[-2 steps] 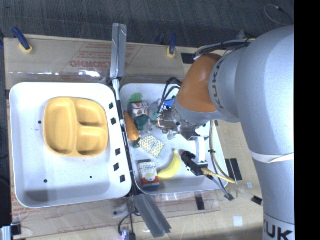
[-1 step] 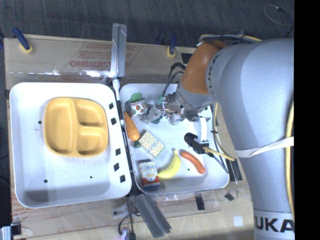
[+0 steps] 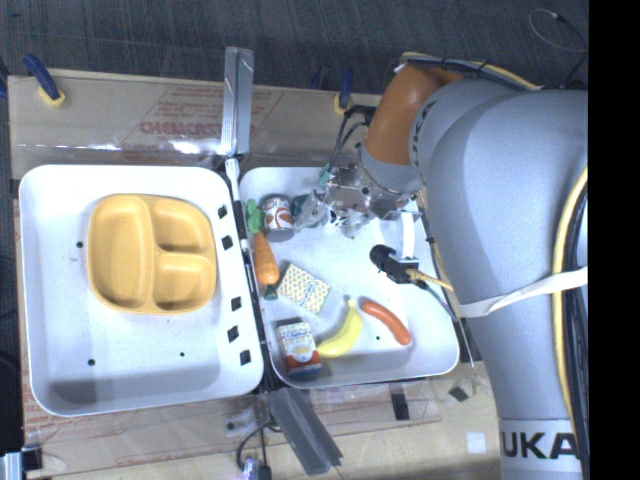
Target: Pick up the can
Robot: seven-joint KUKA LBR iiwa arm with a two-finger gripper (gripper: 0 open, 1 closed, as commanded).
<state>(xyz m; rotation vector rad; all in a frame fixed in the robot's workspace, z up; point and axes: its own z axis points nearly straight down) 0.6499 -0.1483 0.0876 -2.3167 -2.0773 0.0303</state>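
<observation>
We judge the small red-and-green metal can (image 3: 276, 214), lying sideways, light, rigid, slippery; best pinched across its round body; the two-finger gripper's (image 3: 338, 211) closure we cannot tell.

Robotics lab: KUKA arm (image 3: 500, 228), clamped bench (image 3: 150, 118), white bins (image 3: 40, 298).

The arm (image 3: 500, 198) is a thick, rounded grey casing with a smooth matt finish. Directly behind the pincer (image 3: 335, 206) sits a glossy orange band (image 3: 400, 113). The pincer assembly itself is a compact cluster of metal and dark parts. White "UKA" lettering (image 3: 537, 445) marks the casing farthest from the pincer. A yellow cable (image 3: 572, 213) runs along the arm's far side.
</observation>
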